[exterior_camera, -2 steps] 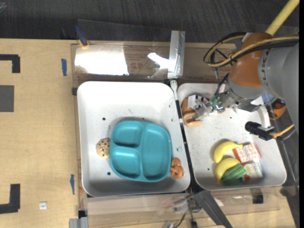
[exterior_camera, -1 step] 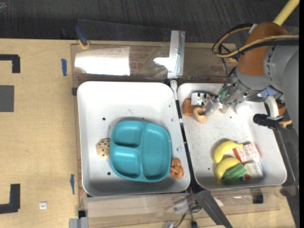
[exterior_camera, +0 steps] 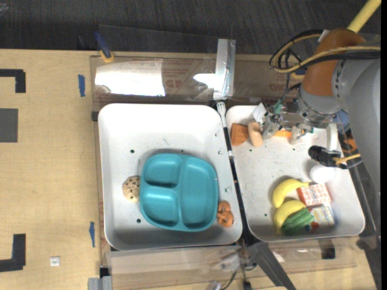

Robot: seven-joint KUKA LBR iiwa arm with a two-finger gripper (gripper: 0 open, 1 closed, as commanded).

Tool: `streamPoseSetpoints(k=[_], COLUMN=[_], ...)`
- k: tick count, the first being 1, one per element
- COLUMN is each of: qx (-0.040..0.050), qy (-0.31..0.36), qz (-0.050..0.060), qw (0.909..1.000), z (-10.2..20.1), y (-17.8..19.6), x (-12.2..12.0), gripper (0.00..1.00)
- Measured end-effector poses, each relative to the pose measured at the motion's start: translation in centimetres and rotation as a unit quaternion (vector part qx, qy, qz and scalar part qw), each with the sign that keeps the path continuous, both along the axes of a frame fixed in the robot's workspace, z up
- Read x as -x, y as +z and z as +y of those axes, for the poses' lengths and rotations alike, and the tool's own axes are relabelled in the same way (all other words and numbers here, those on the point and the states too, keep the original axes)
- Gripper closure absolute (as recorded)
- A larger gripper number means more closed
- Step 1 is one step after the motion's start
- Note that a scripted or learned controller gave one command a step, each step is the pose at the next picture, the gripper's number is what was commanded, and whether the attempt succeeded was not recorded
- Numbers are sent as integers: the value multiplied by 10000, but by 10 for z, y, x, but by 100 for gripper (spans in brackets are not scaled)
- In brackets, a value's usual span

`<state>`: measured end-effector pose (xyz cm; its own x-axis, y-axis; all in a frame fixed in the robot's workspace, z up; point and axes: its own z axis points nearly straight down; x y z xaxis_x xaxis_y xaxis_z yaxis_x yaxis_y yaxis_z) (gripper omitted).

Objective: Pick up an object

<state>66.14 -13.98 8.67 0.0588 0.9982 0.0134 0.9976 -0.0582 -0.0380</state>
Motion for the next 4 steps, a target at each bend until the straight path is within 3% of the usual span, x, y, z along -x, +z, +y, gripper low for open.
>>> streamPoseSetpoints(k=[1,2,3,4], qx=[88,81,96,49], qy=[-292,512,515,589], qz=[-207,-224,-243,-243], qw=[9993,9984,9983,9980], z=[-16,-19,-19,115], y=[1,1,12,110], x=[70,50,49,45], gripper=[0,0,100,100])
